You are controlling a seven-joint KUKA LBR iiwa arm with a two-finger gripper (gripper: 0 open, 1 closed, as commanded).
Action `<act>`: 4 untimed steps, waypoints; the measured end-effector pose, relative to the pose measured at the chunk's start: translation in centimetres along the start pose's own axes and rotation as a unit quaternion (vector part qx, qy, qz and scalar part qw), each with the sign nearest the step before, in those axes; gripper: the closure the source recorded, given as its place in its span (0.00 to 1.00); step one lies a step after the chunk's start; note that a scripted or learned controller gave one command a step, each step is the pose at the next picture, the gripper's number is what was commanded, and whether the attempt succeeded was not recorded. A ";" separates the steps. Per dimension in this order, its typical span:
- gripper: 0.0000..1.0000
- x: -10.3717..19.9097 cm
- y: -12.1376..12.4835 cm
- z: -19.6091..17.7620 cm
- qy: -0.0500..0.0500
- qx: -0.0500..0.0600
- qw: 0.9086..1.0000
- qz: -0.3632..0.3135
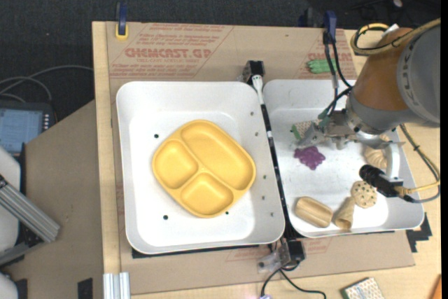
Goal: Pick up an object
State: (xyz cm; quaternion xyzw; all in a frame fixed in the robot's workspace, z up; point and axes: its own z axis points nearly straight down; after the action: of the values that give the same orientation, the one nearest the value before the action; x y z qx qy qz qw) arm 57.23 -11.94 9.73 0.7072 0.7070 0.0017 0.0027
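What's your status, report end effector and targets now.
End effector low in right bin, fingers unclear. Purple grape bunch just beside it, ungrasped. Cookie and bread roll nearby.

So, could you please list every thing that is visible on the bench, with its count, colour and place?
Bins: two, white, side by side on the bench.
Divided plate: one, yellow, three compartments, middle of left bin.
Grape bunch: one, purple, right bin, near the gripper.
Bread roll: one, tan, front of right bin.
Cone: one, tan, beside the roll.
Cookie: one, beige with dark spots, right bin.
Arm: one, grey with orange band, over right bin.
Gripper: one, above the grapes.
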 end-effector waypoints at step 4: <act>0.00 -10.7 -5.8 -19.2 -0.003 -0.003 1.000 0.000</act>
State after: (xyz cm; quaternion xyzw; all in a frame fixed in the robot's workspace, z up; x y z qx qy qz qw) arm 51.36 -22.58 28.88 0.7073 0.7069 0.0020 0.0071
